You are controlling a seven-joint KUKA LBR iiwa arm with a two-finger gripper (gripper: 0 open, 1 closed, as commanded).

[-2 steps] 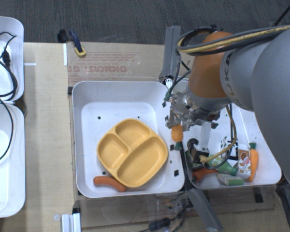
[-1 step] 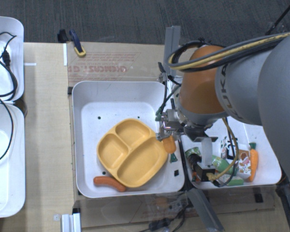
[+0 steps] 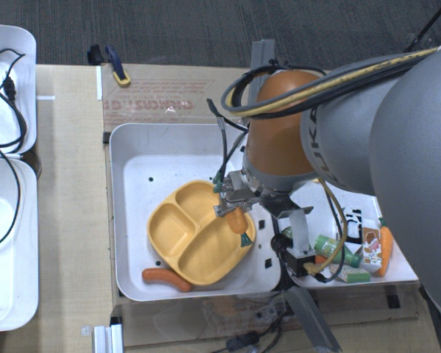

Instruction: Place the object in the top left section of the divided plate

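White bin (image 3: 128, 197) holds yellow divided plate (image 3: 195, 234); gripper (image 3: 231, 210) grips orange object (image 3: 238, 221) over plate's right edge.

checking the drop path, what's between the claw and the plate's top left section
Camera view: bare yellow plate, one raised divider ridge between claw and section.

A shallow white plastic bin (image 3: 125, 197) sat on the light wooden surface (image 3: 66, 197). An orange sausage-shaped toy (image 3: 165, 277) lay at the bin's lower edge. Right side of the bin: small green cylinders (image 3: 336, 250), an orange carrot-like piece (image 3: 386, 250). A blue and black clamp (image 3: 112, 62) sat at the surface's top edge. Black cables (image 3: 4, 116) crossed a second white bin (image 3: 7, 219) at left.
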